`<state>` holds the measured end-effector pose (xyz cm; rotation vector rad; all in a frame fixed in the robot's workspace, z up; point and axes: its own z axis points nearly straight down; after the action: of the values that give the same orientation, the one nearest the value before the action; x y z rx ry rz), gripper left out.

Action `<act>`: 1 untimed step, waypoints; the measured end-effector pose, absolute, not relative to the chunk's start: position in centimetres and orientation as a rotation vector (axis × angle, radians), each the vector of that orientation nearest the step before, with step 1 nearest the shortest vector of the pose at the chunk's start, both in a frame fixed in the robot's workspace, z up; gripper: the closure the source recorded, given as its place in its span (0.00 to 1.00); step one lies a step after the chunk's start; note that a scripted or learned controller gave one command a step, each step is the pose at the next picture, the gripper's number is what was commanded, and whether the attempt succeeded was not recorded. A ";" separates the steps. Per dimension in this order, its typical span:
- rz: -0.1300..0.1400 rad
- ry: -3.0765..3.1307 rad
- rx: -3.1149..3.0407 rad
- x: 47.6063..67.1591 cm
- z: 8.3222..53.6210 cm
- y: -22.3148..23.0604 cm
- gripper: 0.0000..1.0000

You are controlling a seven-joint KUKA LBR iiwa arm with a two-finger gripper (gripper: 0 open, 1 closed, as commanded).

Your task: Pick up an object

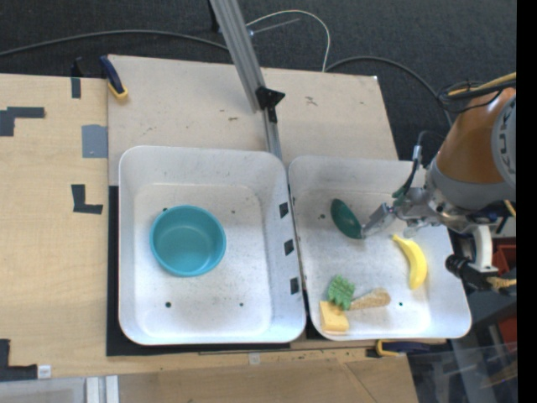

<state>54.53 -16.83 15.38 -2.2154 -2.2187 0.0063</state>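
Tool (375,219): low in the right bin, tip just beside the green spoon; whether its fingers are apart or together I cannot tell.
Spoon (345,217): dark green, glossy, oval bowl — mid-bin.
Banana (411,259): yellow, curved, near the right wall.
Front edge: yellow block (333,318), green leafy piece (341,291), tan stick (370,300) — crowded together.
Left bin (143,175): round teal bowl (188,240); open floor around it.

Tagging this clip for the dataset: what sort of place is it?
Likely a robotics lab grasping bench, not a home or kitchen. Two white bins sit on a plywood bench with tape marks, toy items such as a banana and teal bowl lie inside, and cables trail over dark carpet.
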 end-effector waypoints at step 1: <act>0.006 -2.220 -2.216 54.2 9.0 -16.5 0.00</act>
<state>54.15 -16.52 8.99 -2.2161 -2.2196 0.0064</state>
